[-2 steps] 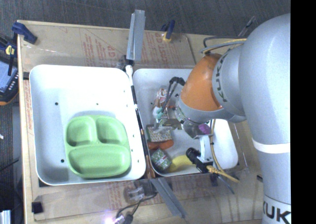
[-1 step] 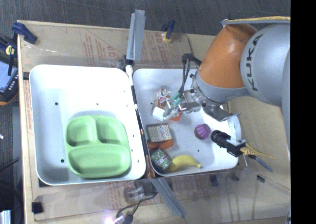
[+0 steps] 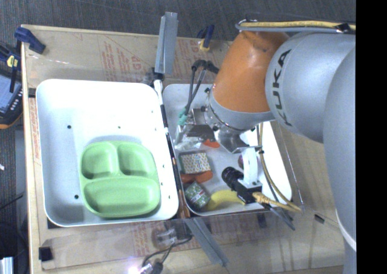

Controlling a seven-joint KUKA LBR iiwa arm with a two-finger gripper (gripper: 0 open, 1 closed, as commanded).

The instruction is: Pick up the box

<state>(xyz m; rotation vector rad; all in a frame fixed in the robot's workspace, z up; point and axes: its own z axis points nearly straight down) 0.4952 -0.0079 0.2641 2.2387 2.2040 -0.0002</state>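
The arm is reaching down into the right bin [image 3: 279, 164], its hand [image 3: 195, 129] hanging over the clutter — whether wide or narrow I cannot tell. The box [image 3: 195, 161], speckled and small, is lying just near of the hand at the bin's left side, among a banana [image 3: 221, 199] and other bits — so the arm is crowding in close above it.

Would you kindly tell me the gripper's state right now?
Gripper: low over the right bin; open or closed cannot be told.

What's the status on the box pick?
Arm low over right bin, gripper hidden beneath wrist. Patterned box lying in bin, not held. Clutter crowds it: banana, orange item touching.
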